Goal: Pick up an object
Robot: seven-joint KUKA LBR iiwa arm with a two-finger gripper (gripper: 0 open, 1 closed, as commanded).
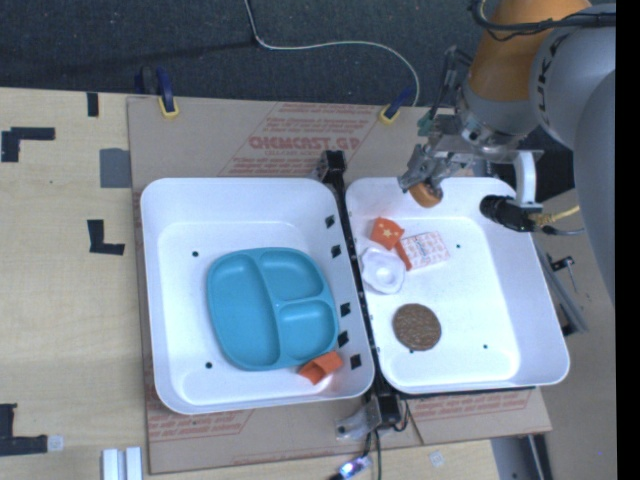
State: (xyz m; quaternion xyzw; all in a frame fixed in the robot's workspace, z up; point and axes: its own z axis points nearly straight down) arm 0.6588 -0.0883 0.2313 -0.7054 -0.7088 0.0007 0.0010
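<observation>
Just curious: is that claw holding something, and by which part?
It seems so: a small orange-brown object sits at the gripper tip. Which part is gripped cannot be told.

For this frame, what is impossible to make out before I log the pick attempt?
- Claw: too small in the camera view to tell how its fingers stand, or whether the orange-brown thing at its tip is gripped.
- Small orange object: partly tucked under the blue tray; its shape is unclear.
- Printed packet: text too small to read.

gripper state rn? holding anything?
Gripper: over the right bin's far edge, shut on a small orange-brown object seen between its fingertips.
</observation>
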